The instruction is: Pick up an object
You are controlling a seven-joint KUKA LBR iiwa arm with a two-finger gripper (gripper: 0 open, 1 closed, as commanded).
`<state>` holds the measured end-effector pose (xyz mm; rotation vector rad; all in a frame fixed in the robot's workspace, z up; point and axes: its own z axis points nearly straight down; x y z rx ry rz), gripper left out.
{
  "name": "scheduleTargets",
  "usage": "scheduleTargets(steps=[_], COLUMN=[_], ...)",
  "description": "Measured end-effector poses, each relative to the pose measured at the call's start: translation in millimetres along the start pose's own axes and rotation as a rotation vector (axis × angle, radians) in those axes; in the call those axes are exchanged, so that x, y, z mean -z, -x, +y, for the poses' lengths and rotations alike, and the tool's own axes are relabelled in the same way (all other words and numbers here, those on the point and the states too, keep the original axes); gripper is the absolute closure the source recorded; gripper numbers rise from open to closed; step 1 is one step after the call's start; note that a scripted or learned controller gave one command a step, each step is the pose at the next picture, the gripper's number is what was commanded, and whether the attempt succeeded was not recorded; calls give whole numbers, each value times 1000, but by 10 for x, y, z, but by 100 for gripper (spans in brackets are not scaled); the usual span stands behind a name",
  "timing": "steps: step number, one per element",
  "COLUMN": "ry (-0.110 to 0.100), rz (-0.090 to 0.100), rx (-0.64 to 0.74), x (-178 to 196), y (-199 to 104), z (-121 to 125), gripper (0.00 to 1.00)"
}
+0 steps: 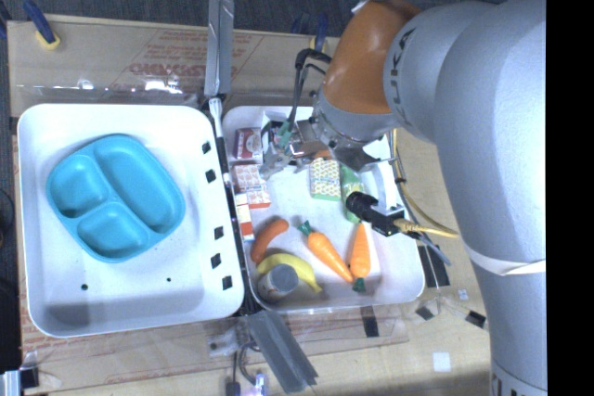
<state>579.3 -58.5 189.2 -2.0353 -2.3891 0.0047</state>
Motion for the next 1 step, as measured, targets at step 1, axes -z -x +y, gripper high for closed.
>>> scheduleTargets(steps=[1], ry=[0], rz=[-1], rx=[114], x=[114], y=[-117], z=[37], gripper=[100])
